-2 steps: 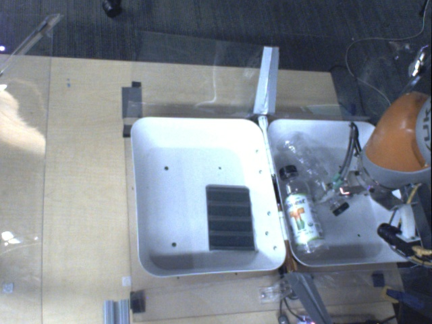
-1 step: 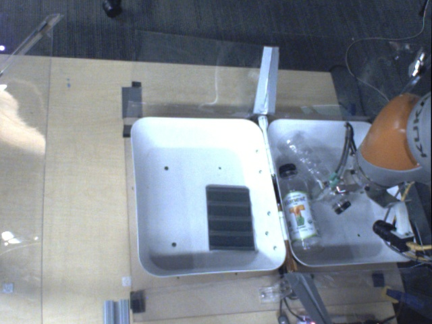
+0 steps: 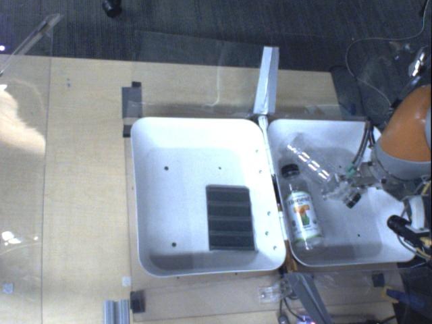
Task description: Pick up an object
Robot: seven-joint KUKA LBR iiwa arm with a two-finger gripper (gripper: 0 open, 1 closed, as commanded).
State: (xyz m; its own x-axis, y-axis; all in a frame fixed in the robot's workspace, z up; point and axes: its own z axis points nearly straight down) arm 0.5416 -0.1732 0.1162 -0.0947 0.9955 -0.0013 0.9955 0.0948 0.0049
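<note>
Two fingers (image 3: 343, 187) hang low over the right bin (image 3: 378, 252), just right of a clear plastic bottle (image 3: 312, 164) lying on a slant; whether they are parted or closed I cannot tell, and nothing is plainly seen between them. One more bottle (image 3: 302, 214), with a green and orange label and a dark cap, lies near the bin's left wall, below the clear one. One dark ridged block (image 3: 231, 217) lies in the left bin (image 3: 158, 154), well apart from the arm (image 3: 408, 133). Likely trouble: the clear bottle is smooth and round, so the fingers could glance off it and send it rolling, or close on air. Count: two bins, two bottles, one block on the bench (image 3: 74, 201).
</note>
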